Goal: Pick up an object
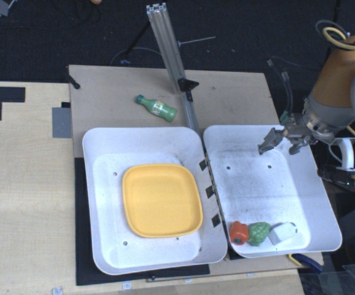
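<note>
My gripper (pixel 282 142) hangs over the far right part of the right bin (pixel 269 189), its two dark fingers spread apart with nothing between them. A red pepper-like toy (pixel 239 232), a green bumpy toy (pixel 259 233) and a small white and grey object (pixel 282 232) lie together in the right bin's near corner, well below the gripper. A yellow square plate (pixel 162 200) lies flat in the left bin (pixel 103 165).
A green bottle (pixel 157 108) lies on its side on the bench behind the left bin. A slanted aluminium rail (pixel 171 48) rises behind the gap between the bins. Black clips (pixel 209 189) sit along the divide. Cables hang at the right.
</note>
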Robot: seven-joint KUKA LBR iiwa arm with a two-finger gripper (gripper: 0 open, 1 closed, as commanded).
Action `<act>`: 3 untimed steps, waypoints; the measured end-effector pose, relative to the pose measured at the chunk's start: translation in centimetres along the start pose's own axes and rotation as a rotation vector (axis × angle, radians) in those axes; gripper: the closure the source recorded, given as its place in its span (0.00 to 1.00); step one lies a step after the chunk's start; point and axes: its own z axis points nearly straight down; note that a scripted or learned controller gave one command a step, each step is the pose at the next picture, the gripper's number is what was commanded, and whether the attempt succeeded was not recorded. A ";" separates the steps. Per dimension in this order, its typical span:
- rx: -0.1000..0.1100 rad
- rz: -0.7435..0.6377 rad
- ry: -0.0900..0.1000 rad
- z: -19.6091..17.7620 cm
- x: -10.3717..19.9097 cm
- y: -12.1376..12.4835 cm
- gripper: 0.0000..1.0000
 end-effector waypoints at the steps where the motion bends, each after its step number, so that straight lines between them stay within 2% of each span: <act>1: 0.001 -0.001 0.001 6.3 0.3 -0.4 0.00; 2: -0.001 -0.001 0.000 10.7 0.4 -0.4 0.00; 3: -0.005 0.001 -0.001 9.5 0.3 -0.4 1.00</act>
